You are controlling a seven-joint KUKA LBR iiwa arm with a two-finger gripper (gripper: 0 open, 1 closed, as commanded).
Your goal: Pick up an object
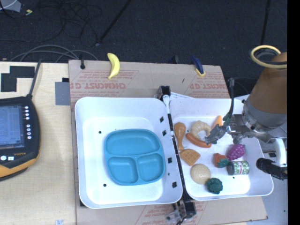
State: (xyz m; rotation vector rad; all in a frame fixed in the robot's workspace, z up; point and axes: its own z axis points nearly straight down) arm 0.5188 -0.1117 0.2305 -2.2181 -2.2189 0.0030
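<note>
The right bin (262, 184) holds several toy foods. Among them are a red sausage (198, 140), a pale croissant (200, 126), an orange carrot (218, 121), a tan drumstick (179, 131), a waffle piece (190, 156), a beige potato (200, 172), a green broccoli (215, 185), a strawberry (220, 161), purple grapes (236, 151) and a small can (238, 167). My gripper (216, 134) hangs low over the middle of this bin, right beside the sausage's right end and just below the carrot. Nothing is visibly held in it.
The left bin (89, 111) holds a blue divided plate (133, 155). A yellow banana (113, 64) and a blue clamp (198, 65) lie on the cardboard behind the bins. A teach pendant (14, 135) sits at the far left. The arm's body (269, 97) stands over the right bin's right side.
</note>
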